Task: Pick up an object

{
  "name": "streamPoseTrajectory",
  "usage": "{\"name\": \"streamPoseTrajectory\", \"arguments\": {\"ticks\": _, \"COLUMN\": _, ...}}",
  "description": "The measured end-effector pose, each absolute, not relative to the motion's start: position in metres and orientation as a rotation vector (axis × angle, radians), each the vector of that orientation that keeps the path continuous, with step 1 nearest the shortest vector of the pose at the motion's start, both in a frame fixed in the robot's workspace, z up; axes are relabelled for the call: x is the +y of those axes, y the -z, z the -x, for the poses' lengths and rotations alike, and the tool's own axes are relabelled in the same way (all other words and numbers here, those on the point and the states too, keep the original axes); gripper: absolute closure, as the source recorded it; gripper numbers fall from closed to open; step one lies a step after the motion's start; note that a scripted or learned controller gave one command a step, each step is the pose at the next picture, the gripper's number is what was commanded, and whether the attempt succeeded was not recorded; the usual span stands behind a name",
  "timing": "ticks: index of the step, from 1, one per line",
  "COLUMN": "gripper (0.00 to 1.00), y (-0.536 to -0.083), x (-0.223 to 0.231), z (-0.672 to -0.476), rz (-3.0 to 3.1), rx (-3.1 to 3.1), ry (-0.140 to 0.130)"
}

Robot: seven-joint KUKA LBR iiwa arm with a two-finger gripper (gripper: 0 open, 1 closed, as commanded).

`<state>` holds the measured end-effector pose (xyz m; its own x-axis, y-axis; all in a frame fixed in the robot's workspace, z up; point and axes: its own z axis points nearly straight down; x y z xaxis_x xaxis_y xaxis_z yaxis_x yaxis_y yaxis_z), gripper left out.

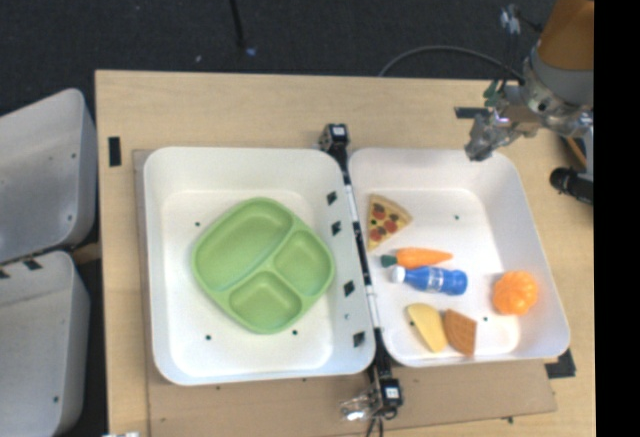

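Observation:
The right bin [520,190] holds a pizza slice [386,220], a carrot [422,256], a blue bottle [434,279], a yellow wedge [427,325], a brown piece [461,331] and an orange fruit [515,292]. My gripper [483,145] hangs over the bin's far right rim, well away from all of these. Nothing is visible between its fingers.
A green divided plate [262,264] lies in the left bin [160,225]. The grey arm with its orange band [567,30] comes in at the upper right. A black cable [430,53] curves over the bench behind the bins. White chairs [40,185] stand at the left.

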<state>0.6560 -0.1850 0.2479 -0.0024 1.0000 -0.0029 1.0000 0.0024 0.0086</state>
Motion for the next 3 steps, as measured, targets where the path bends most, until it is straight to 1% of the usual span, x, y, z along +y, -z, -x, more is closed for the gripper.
{"name": "streamPoseTrajectory", "arguments": {"ticks": 1, "gripper": 1.0, "y": -0.27, "x": -0.186, "z": -0.657, "rz": -2.215, "rx": 2.222, "ry": -0.003}}
{"name": "streamPoseTrajectory", "arguments": {"ticks": 2, "gripper": 1.0, "y": -0.277, "x": -0.135, "z": -0.662, "rz": -2.214, "rx": 2.226, "ry": -0.001}}
{"name": "streamPoseTrajectory", "arguments": {"ticks": 3, "gripper": 1.0, "y": -0.267, "x": -0.088, "z": -0.659, "rz": -2.216, "rx": 2.227, "ry": 0.001}}
